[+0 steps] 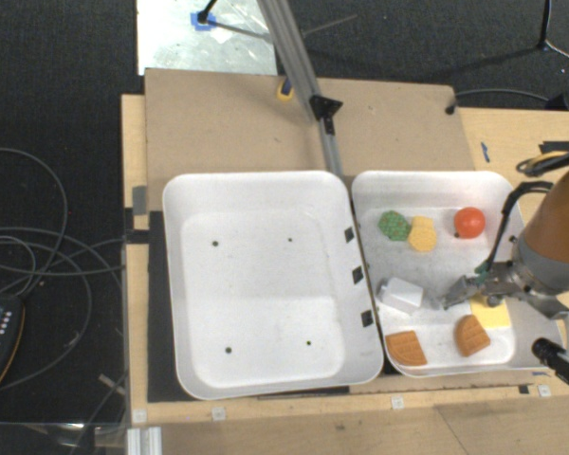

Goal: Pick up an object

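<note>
Right bin (431, 186), 7 loose pickable items kept together within the arm's reach, including orange ball (469, 222), white block (401, 295) and yellow piece (494, 313); gripper (463, 295) low among them, finger state indeterminable, nothing visibly held.

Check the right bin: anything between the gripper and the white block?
Nothing visible. The gripper sits low in the right bin, and bare bin floor separates it from the white block to its left. The two orange pieces lie nearer the camera, off that line.
</note>
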`<state>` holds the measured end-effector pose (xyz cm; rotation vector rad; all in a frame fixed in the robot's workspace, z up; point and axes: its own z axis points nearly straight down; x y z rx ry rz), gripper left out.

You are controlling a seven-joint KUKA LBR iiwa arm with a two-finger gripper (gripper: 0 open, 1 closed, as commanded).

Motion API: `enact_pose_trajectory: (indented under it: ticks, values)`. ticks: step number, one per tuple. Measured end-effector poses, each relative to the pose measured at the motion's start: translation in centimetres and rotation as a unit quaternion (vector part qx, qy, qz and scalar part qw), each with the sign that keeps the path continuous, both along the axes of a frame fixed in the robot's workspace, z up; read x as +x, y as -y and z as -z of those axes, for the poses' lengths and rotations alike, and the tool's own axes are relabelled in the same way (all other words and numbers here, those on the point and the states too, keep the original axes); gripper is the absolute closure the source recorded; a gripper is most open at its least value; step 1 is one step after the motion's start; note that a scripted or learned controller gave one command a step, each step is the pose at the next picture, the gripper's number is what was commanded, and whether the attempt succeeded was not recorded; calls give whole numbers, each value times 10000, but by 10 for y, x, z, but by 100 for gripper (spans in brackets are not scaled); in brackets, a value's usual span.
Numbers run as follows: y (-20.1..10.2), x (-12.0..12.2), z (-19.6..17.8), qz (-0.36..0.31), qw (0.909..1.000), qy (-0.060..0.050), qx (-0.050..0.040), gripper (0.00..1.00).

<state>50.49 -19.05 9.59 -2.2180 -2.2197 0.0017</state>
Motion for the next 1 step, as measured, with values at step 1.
enact_pose_trajectory:
  ticks: [1]
  values:
    - [1,2,-14,-4,10000,32,-11,100]
